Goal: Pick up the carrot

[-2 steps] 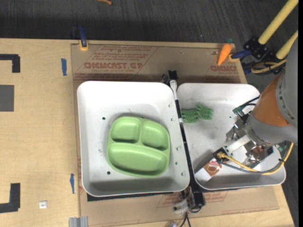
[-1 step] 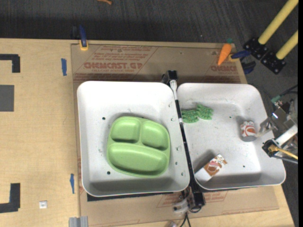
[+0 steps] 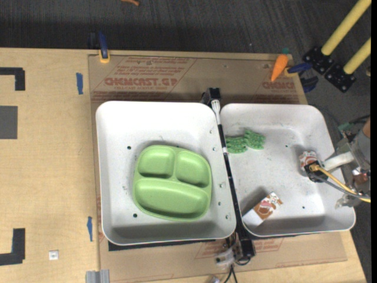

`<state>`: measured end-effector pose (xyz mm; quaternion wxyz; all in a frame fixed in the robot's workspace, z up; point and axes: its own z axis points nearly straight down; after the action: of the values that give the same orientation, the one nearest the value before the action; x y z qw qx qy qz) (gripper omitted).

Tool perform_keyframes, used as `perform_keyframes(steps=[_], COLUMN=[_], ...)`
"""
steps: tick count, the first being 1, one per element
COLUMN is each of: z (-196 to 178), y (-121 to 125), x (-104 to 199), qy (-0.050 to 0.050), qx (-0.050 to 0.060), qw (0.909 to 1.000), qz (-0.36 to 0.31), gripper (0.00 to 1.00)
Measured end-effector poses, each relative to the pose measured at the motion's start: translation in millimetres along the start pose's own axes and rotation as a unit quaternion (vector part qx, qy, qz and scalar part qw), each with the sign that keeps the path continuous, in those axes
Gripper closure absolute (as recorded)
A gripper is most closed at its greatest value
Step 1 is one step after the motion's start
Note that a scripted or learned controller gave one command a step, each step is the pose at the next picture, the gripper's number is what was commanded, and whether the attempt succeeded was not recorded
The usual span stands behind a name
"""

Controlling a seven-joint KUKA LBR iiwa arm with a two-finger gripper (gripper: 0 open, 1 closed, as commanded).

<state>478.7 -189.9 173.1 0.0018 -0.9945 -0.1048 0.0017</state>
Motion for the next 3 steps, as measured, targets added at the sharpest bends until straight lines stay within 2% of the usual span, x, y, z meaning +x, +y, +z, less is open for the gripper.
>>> perform_keyframes(steps=[1, 2, 3], z=[0, -10, -20], y=[0, 0, 0], x=[0, 0, 1], qy=[0.000, 0.000, -0.001], qx=[0.000, 0.001, 0.001], qw=[1.0000, 1.0000, 1.0000], qz=[0.000, -0.001, -0.002], gripper=[0.00, 1.00, 1.00])
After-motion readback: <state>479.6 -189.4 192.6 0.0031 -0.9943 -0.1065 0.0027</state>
